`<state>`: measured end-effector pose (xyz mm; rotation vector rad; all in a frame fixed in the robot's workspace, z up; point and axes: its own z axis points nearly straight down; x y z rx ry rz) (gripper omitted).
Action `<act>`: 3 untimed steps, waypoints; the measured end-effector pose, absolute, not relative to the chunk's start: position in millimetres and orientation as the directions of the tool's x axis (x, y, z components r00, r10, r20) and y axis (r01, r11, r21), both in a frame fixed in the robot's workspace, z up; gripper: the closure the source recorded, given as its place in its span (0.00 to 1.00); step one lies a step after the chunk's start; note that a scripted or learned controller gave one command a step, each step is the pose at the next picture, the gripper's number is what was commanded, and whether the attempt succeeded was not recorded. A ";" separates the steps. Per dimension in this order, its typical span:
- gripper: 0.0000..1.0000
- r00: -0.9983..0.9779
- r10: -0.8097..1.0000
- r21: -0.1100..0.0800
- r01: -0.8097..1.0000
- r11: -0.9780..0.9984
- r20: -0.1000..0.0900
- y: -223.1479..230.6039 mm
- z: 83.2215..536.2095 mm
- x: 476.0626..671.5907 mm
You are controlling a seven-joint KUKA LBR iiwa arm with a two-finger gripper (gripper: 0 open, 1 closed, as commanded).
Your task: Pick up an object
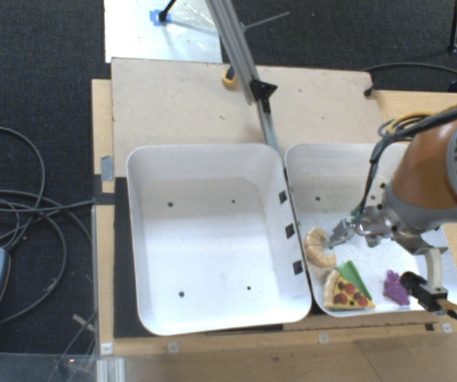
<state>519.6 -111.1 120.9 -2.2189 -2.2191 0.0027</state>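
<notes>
Table: we see the pale wooden table (181, 106) carrying two shallow white plastic bins side by side, filling its near half.
Left bin: the left white bin (212, 237) has only bare floor, so we expect nothing to be picked there.
Right bin: the right white bin (324, 173) holds every candidate, all crowded into its near-left corner against the dividing wall.
Arm: the grey arm with the orange band (427, 173) reaches in over the bin's right edge.
Tool: the tool (342, 231) hangs low just beside the croissant; we cannot tell whether its fingers are apart or together, and we see nothing between them.
Croissant: the tan toy croissant (318, 247) lies nearest the tool, close to the left wall; we judge a descent could hit that wall or push it aside.
Pizza slice: the yellow toy pizza slice with red dots (346, 290) sits flat at the near edge, so fingers may slide over it.
Green piece: the green flat wedge (353, 276) touches the pizza, risking a double grab.
Purple toy: the small purple toy (396, 287) sits apart toward the near-right corner.
</notes>
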 end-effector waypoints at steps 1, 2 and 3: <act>0.00 0.001 1.000 0.001 1.000 -0.001 -0.001 -111.5 89.7 520.2; 1.00 0.000 1.000 0.004 1.000 0.000 -0.001 -111.5 101.3 521.0; 1.00 -0.005 1.000 0.008 1.000 0.005 -0.002 -112.1 165.5 523.0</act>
